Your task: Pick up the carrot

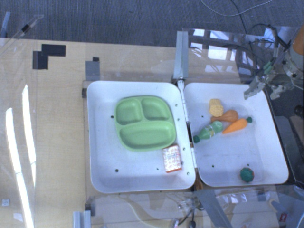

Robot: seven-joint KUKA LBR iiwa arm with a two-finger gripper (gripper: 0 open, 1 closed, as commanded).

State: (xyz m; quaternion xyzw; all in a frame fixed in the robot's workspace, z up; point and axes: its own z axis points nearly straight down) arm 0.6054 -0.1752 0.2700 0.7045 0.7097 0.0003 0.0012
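The carrot (236, 126), orange with a small green top, lies in the right bin (266, 151), slanting up to the right near the bin's middle. It touches a green bottle (208, 131) at its left end and sits just below an orange-brown piece (229, 115). My gripper (257, 83) hangs over the right bin's far right corner, up and to the right of the carrot and well apart from it. Nothing is seen held in it.
A yellow corn-like piece (216, 108) lies above the bottle. A dark green ball (247, 174) rests near the right bin's front edge. The left bin (99, 141) holds a green divided plate (145, 122) and a red and white packet (172, 158).
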